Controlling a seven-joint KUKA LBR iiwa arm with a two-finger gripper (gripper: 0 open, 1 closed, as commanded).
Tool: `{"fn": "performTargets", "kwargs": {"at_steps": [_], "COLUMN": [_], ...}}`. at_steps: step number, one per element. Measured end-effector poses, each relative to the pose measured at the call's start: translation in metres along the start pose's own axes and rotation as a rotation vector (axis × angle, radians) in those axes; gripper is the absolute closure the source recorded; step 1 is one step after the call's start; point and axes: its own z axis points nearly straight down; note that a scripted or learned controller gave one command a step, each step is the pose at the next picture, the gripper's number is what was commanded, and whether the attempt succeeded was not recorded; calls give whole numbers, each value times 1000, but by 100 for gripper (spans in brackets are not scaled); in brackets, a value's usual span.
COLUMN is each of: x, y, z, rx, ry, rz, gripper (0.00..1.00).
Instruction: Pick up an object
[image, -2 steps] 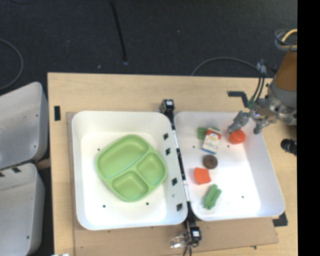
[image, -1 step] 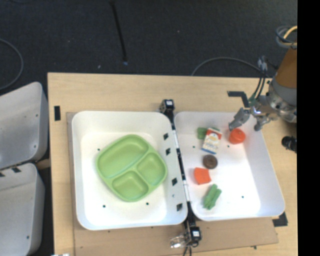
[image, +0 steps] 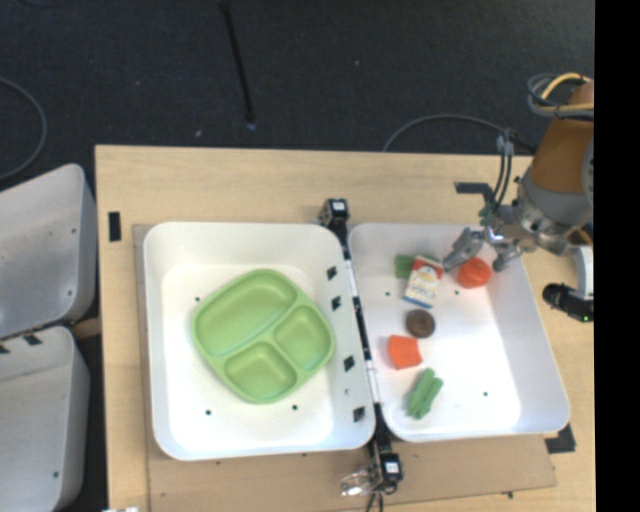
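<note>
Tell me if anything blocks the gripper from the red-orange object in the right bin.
Nothing visible does. The gripper sits directly over the red-orange object, fingers spread to either side. The small carton lies just beside it, toward the green plate's bin.

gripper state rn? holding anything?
Gripper: open, fingers spread either side of the orange-red object in the right bin; not closed on it, nothing held.

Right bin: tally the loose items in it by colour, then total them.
Green: 2, a block and a long piece
Orange-red: 2, a ball and a block
White: 1, a carton
Brown: 1, a disc
Total: 6
</note>
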Motion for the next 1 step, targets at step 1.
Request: {"fn": "performTargets", "kwargs": {"at_steps": [1], "x": [-1], "y": [4], "z": [60], "rx": [-2], "ry": [-1], "rz": [-1], "gripper": [0]}}
